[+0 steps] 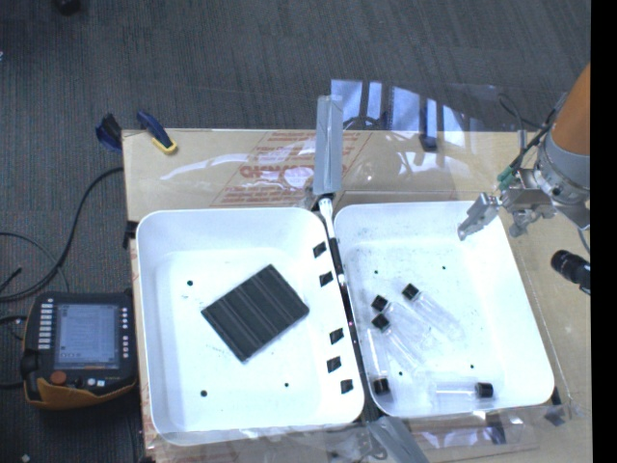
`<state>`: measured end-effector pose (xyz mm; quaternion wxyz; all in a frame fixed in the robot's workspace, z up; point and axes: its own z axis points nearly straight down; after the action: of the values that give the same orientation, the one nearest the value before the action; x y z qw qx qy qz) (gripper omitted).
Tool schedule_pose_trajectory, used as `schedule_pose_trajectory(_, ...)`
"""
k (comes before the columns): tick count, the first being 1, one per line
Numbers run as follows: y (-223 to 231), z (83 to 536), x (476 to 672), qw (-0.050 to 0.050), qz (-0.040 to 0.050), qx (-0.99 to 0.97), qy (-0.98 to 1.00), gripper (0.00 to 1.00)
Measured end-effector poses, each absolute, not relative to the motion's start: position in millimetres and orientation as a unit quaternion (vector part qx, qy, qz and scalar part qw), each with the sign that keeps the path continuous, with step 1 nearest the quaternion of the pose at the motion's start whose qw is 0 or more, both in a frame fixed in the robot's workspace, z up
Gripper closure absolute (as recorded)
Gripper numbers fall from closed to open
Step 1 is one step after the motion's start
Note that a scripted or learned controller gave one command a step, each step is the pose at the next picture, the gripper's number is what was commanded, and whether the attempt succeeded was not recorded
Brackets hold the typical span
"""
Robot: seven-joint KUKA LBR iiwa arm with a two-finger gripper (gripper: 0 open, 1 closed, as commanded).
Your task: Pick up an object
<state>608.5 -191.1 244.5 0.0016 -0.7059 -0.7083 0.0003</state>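
A black ribbed slab (pixel 255 312) lies flat in the left bin (pixel 164 249), turned at an angle. In the right bin (pixel 521 287) lie several clear tubes with black caps (pixel 429 309), grouped in its middle and near its front. My gripper (pixel 497 221) hangs over the right bin's far right corner, above the rim and well away from the tubes. Its fingers (pixel 475 217) are spread open with nothing between them.
Small black clips (pixel 335 336) line the wall between the bins. A grey post (pixel 328 157) and a clear plastic sheet (pixel 424 114) stand behind the bins. A blue and yellow clamp (pixel 154 131) sits at the bench's far left corner. A teach pendant (pixel 79 343) lies on the floor, left.
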Motion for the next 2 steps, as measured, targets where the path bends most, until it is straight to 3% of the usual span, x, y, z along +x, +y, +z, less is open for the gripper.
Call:
schedule_pose_trajectory(1,-162.5,88.9,634.0,-0.001,-0.0009,-0.665,-0.747,0.00)
schedule_pose_trajectory(2,-189.3,88.1,540.1,0.001,-0.0005,-0.630,-0.777,0.00)
